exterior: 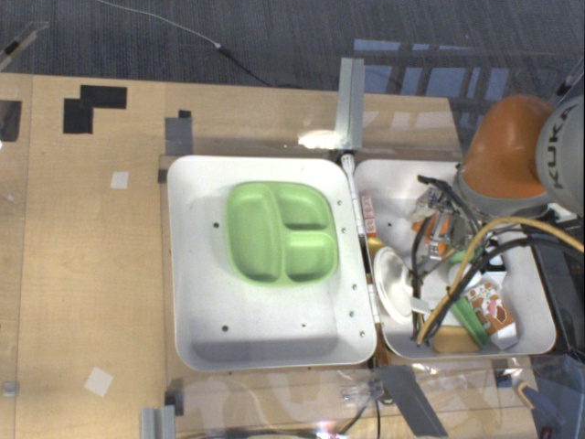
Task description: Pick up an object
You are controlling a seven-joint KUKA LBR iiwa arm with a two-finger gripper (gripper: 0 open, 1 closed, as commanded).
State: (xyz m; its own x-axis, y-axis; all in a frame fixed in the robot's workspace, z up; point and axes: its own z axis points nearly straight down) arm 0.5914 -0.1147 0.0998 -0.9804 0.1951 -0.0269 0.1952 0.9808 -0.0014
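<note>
A green divided plate [280,232] lies flat in the left bin [196,337]. The right bin [539,323] holds a jumble: a white cup [391,283] on its side near the left wall, a printed snack packet [491,309], a green piece [470,324], a tan block [450,339] at the front and a thin red-and-white packet [368,216] along the divider. The arm, with its orange band [508,149], reaches down over the right bin. My gripper [431,245] sits low among cables above the cup and the cluttered items.
Black and yellow cables [466,268] hang from the wrist across the right bin. A metal post [351,108] stands behind the divider between the bins. Wooden bench [82,273] extends to the left with black markers at the back.
</note>
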